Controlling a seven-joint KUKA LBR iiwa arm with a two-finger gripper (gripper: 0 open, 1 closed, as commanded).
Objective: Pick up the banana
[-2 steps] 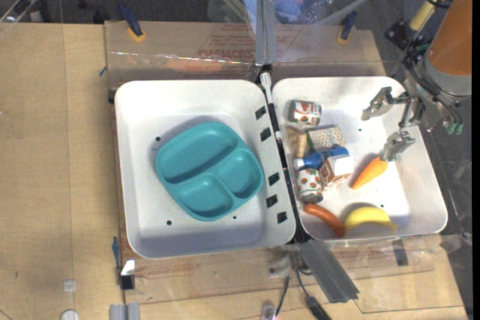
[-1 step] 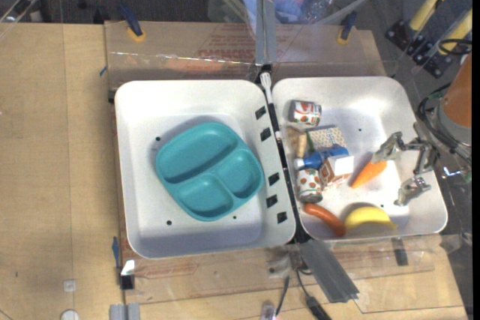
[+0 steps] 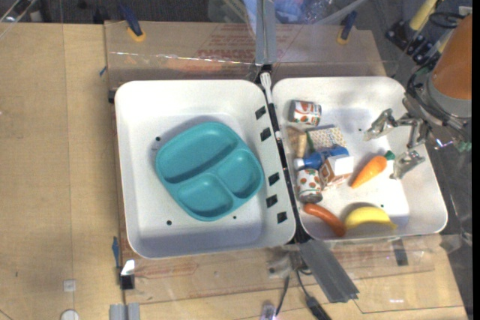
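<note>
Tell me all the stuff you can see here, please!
banana: 1, yellow, right bin, near front edge
carrot: 1, orange, right bin, middle
chili pepper: 1, red-orange, left of the banana
cans: 2, red and white, right bin's left side
small boxes: a few, mixed colours, between the cans
plate: 1, teal, divided, left bin
bins: 2, white, side by side
gripper: 1, metal, open, above right bin's right side

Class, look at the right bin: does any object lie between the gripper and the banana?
Partly. The carrot lies just left of the direct line from the gripper down to the banana; otherwise bare bin floor lies between them.
</note>
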